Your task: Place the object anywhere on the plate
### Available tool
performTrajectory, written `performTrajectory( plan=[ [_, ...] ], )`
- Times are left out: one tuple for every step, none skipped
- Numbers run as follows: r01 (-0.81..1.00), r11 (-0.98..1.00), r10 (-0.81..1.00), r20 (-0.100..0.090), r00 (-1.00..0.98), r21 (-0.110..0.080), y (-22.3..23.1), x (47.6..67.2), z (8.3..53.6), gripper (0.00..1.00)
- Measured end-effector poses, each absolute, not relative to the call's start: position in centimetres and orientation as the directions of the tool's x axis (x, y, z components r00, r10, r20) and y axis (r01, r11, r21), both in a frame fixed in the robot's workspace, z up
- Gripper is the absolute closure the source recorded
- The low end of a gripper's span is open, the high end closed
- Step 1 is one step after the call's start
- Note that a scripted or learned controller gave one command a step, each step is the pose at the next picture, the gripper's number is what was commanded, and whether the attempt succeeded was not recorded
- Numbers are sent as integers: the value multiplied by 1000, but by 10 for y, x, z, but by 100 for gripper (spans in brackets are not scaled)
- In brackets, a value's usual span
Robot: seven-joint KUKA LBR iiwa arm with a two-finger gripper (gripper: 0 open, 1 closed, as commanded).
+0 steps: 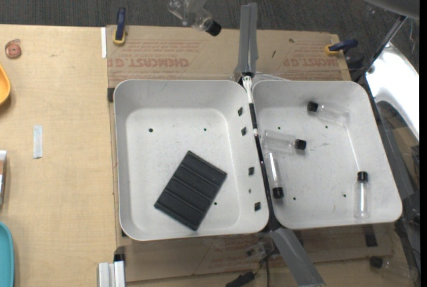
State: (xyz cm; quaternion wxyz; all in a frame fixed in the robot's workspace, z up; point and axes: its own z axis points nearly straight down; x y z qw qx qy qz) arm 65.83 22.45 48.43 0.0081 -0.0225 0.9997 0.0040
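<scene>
Vial (pixel 201 21), light, slick and breakable, looks pinched in your tool (pixel 193 11) at twelve o'clock; grip mid-barrel, heading for the dark plate (pixel 191 189).

Left bin (pixel 123 145) holds a plate (pixel 191 189) lower centre; right bin (pixel 373 145) holds four tubes (pixel 283 142) scattered about.

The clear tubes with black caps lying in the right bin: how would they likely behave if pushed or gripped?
The tubes lie on their sides and look round, so a push would probably roll them. Their clear, glossy walls suggest a slippery, possibly fragile grip. They look small and thin, so probably light.
</scene>
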Motion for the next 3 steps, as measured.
performTrajectory(
  plan=[
    [-43, 999, -43, -19, -999, 9, 224, 660, 493, 100],
    [-42, 999, -42, -22, -999, 10, 224, 661, 501, 100],
    [-42, 999, -41, -24, -999, 12, 225, 662, 510, 100]
  ],
)
